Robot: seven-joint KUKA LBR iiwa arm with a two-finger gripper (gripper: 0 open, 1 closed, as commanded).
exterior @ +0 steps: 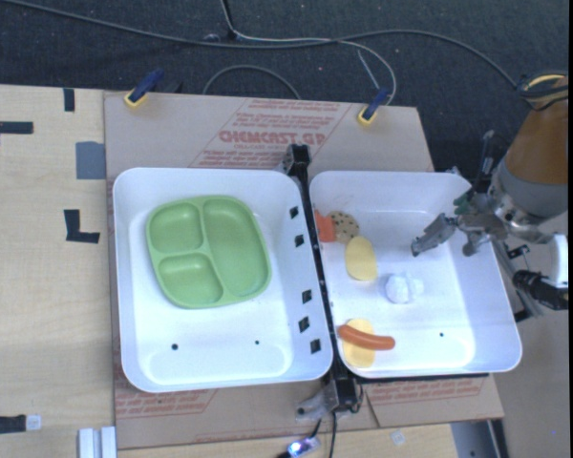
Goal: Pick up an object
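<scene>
Left bin, green tray, perhaps empty

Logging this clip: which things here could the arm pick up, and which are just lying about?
Job:
gripper
yellow piece
white lump
sausage
cookie

Lying about:
green plate
left bin
clamps
cables

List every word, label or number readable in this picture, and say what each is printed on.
"CHEMCAST GP": red print, upside down, on the brown board under the bins.
Smaller red lines around it on that board: too blurred to read.
Faint red print along the board's lower edge: unreadable.
</scene>
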